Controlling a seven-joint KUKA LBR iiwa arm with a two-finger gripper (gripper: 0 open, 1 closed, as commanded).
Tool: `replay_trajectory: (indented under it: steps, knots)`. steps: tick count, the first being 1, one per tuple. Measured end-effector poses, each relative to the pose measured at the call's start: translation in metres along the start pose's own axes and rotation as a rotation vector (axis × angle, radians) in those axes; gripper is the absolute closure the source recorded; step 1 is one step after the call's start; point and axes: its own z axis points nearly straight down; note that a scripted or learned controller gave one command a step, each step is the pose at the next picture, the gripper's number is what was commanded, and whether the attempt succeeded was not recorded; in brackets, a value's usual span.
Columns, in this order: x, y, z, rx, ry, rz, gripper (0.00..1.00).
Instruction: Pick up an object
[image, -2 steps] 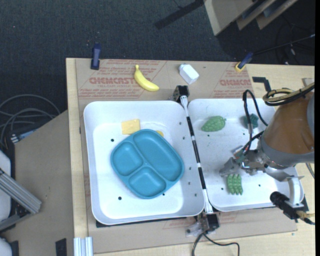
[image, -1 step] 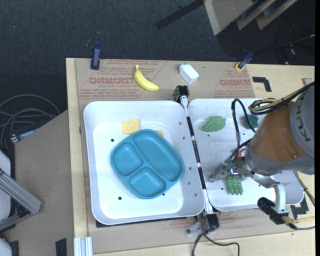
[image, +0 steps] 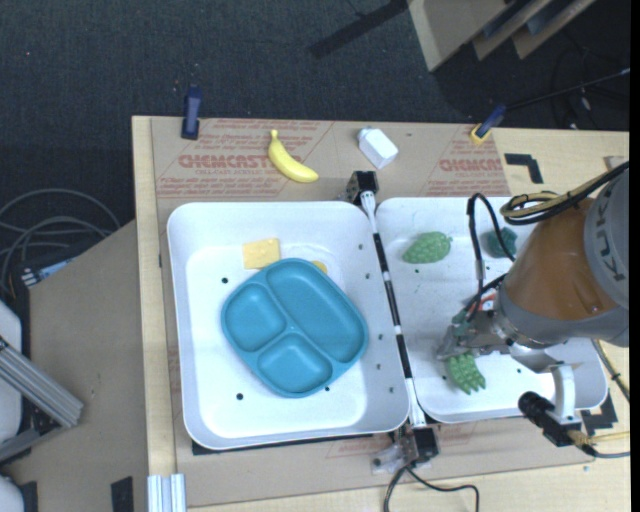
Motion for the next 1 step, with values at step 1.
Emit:
replay_trajectory:
  steps: [1]
  knots:
    - [0.0772, 0.0005, -0.1089, 0.000, 0.001, -0.003, 1.00]
